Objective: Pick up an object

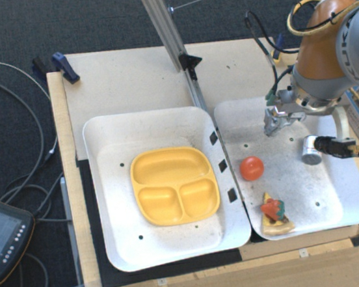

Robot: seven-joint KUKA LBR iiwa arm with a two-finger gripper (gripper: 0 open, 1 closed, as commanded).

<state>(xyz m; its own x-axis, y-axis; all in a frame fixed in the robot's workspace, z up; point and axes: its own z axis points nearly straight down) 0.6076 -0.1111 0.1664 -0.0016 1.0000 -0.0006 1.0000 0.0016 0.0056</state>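
Observation:
A red-orange ball (251, 168) lies near the left wall of the right bin (345, 206). A toy pizza slice (275, 215) with red and green toppings rests at that bin's front left corner. My gripper (272, 123) hangs over the upper middle of the right bin, up and to the right of the ball, with nothing visible between its fingers. Whether the fingers stand apart is hard to read from above.
A yellow divided plate (174, 185) sits in the middle of the left bin (105, 149). A slanted metal pole (172, 35) runs down to the gap between the bins. Cables and a pendant lie on the floor at left.

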